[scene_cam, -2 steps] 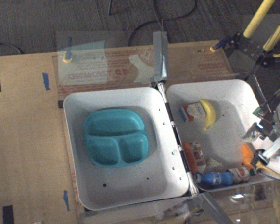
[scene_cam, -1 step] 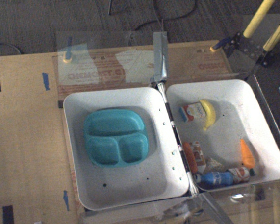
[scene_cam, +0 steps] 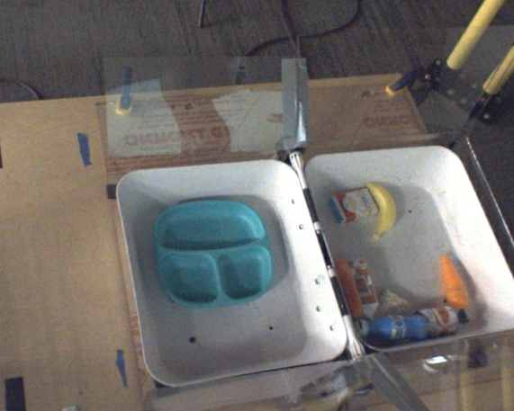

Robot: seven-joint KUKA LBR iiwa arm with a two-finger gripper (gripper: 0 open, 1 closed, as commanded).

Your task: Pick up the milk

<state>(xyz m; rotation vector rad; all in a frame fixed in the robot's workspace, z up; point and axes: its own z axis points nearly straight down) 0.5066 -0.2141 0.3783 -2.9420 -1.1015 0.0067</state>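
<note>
The boxy milk carton (scene_cam: 355,205) lies on its side at the far left of the right bin (scene_cam: 472,179), touching a curved yellow banana (scene_cam: 383,208). A smooth teal divided tray (scene_cam: 213,251) sits in the left bin (scene_cam: 162,345). A tapered orange carrot (scene_cam: 453,282) lies near right, a blue bottle (scene_cam: 401,327) along the near wall.

Tray (scene_cam: 213,264) in left bin (scene_cam: 144,256); milk (scene_cam: 354,204), perhaps touching banana (scene_cam: 382,208), in right bin (scene_cam: 485,223).

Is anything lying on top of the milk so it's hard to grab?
No, nothing visible covers it. The milk carton lies in the right bin near the back left, its top bare. A banana touches its right side, so that side is crowded, but from above the way looks free.
</note>
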